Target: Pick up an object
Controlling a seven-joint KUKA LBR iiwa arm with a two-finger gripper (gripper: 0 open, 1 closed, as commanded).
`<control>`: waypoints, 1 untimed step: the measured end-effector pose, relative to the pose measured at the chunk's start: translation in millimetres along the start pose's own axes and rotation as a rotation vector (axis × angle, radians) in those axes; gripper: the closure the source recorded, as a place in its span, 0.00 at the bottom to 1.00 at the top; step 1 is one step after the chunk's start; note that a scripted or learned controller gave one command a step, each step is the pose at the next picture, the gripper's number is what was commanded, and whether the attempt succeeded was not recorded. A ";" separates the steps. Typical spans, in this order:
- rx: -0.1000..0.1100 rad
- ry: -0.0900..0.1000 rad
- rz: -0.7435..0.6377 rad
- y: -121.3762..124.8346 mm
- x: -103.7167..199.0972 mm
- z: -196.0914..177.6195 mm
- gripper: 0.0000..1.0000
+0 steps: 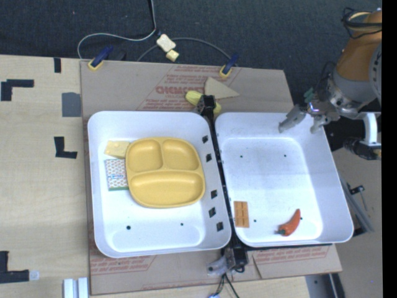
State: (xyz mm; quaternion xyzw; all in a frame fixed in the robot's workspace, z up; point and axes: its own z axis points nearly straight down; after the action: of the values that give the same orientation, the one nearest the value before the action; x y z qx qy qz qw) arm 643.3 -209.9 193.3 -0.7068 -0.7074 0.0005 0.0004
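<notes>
Pincer: your pincer (302, 121) hangs over the far right corner of the right bin (273, 143), fingers spread apart, one long grey finger (290, 121) pointing down-left over the bin's far rim, nothing between them.
Arm: you're coming in from the right edge of the surface, orange band (360, 59) showing above the grey wrist.
Chili pepper: your red-orange chili pepper (290, 223) lies on the right bin's floor near its front right corner, well apart from the pincer.
Orange card: a small orange card (241, 214) lies flat near the right bin's front left corner, close to the divide between the bins.
Left bin: the left bin (149, 236) carries a yellow divided plate (165, 171) near its middle, toward the far side.
Beside the plate: a pale yellow sponge-like block (116, 148) and a small patterned packet (115, 173) sit just left of the plate, touching its edge.
Behind the bins: a yellow clamp (203, 99) sits on the cardboard sheet (180, 87) at the far edge, where the two bins meet.
</notes>
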 end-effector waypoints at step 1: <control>0.004 0.003 -0.006 1.9 77.6 48.6 0.00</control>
State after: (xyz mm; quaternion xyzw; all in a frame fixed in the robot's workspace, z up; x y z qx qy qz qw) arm 645.0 -132.3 144.7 -0.7046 -0.7096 0.0010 0.0029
